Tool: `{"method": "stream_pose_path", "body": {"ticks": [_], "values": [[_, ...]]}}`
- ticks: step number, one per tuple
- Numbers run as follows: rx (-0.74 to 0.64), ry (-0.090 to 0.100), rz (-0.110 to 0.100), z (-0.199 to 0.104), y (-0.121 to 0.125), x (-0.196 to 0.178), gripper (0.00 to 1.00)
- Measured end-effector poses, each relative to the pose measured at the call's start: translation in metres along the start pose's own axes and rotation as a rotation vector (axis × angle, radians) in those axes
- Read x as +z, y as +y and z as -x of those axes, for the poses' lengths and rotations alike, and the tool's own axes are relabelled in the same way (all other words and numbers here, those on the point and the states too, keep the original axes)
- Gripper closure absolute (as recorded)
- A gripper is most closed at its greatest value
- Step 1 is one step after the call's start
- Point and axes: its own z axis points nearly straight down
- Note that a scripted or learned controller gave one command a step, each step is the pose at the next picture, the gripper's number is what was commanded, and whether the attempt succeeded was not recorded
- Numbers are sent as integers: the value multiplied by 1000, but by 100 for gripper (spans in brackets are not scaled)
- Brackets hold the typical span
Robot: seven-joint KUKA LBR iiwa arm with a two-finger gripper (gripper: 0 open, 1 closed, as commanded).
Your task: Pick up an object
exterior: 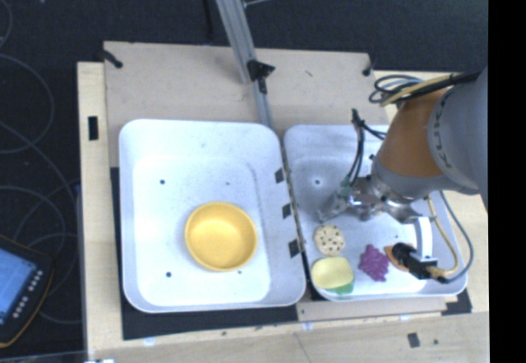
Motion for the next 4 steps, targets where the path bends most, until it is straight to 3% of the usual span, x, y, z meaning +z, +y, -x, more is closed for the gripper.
{"method": "stream_pose_path", "body": {"ticks": [1, 4], "values": [[6, 1, 5, 1, 1, -12, 100], [-7, 0, 7, 16, 10, -171, 100]]}}
